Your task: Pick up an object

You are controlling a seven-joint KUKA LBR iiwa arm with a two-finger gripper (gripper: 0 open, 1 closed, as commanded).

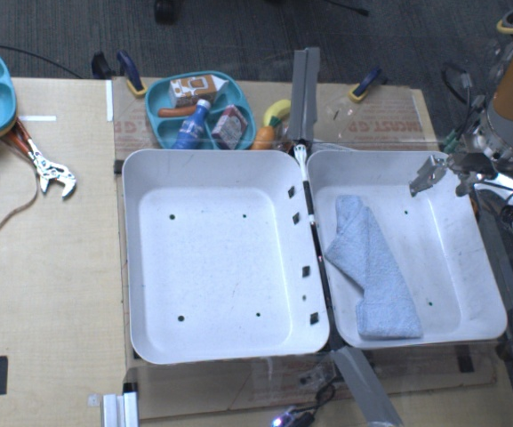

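Observation:
A blue-grey folded cloth (373, 269) lies in the right bin (469, 265), running from its upper left toward its front edge. My gripper (444, 181) hangs above the bin's back right corner, to the right of and beyond the cloth, apart from it. Its two fingers are spread open with nothing between them. The orange-banded wrist (511, 96) rises at the right edge of the view.
The left bin (149, 238) sits beside the right one, with a grey post (304, 96) at the back between them. Behind the bins stand a teal tray (160, 114) of small items and a banana (276, 114). A wrench (50, 172) lies on the bench at left.

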